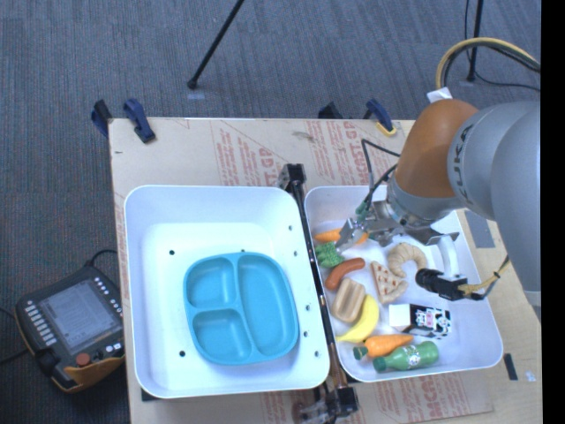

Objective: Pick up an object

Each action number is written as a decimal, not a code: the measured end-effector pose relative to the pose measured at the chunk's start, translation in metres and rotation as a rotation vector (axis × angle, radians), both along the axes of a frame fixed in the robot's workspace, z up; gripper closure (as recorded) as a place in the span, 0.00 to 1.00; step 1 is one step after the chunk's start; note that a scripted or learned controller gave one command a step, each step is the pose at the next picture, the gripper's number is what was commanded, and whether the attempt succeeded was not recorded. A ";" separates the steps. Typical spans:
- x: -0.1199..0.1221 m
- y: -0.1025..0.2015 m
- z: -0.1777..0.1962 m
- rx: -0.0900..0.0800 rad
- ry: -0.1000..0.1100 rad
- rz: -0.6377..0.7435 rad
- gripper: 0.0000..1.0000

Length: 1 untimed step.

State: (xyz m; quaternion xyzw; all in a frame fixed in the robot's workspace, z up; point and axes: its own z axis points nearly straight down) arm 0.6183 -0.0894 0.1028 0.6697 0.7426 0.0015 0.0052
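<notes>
Green bottle (409, 357) hugs front wall | pincer (355, 233) over carrot (327, 235) (crowded)

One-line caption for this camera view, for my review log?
KUKA arm's gripper hovers over toy food in the right bin; blue divided plate sits in the left bin.

The worktop (221, 148) looks like matt brown cardboard with red print, while both white bins (141, 237) appear to be smooth, faintly glossy plastic. The blue divided plate (240, 307) looks like smooth plastic. The arm's orange band (433, 148) has a satin sheen.
</notes>
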 end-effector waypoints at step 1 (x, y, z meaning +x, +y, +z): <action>-0.107 -0.008 -0.013 0.005 0.005 -0.094 0.00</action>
